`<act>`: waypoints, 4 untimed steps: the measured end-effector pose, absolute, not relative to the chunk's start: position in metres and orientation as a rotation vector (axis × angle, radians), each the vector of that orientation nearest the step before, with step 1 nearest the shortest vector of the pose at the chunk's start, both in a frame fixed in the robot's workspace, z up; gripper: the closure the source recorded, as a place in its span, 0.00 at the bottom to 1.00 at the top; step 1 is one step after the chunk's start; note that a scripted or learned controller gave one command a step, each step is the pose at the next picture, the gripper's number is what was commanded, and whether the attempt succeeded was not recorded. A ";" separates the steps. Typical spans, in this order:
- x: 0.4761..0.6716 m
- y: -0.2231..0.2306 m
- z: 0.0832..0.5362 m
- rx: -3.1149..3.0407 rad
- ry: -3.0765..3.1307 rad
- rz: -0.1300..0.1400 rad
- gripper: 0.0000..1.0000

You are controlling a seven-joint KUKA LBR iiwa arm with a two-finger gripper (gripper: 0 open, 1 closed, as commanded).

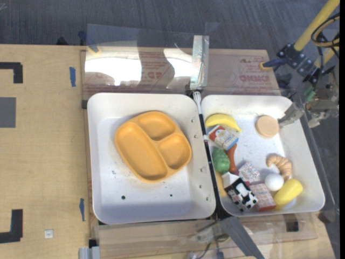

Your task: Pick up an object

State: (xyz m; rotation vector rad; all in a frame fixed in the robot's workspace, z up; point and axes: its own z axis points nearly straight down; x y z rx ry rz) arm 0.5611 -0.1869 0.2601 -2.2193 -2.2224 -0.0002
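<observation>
The wooden bench [43, 144] was seen to carry two white bins set edge to edge, presumably so that things could be moved from one to the other. The left bin [102, 198] was taken up by a single orange divided plate [153, 144], laid flat near its middle. The right bin [312, 155] had been loaded with the small pieces, crowded along its left wall and near corner. A yellow banana [222, 122] was lodged at the far left, and a croissant [280, 163], a lemon [288, 192] and a white egg [274, 183] were bunched together. A round tan disc [267, 126] was left lying alone.

The gripper [288, 115] was held at the right bin's far right corner, just beside the disc, which was judged the likeliest object to be picked. No object could be seen in its hold, and whether it was spread or closed could not be told.
</observation>
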 end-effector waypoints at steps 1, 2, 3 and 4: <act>0.591 -0.133 0.164 -2.494 -1.900 0.005 0.00; 0.638 -0.168 0.095 -2.389 -2.062 -0.018 0.00; 0.671 -0.170 0.095 -2.454 -1.977 -0.008 0.00; 0.655 -0.117 0.096 -2.323 -2.142 -0.018 0.00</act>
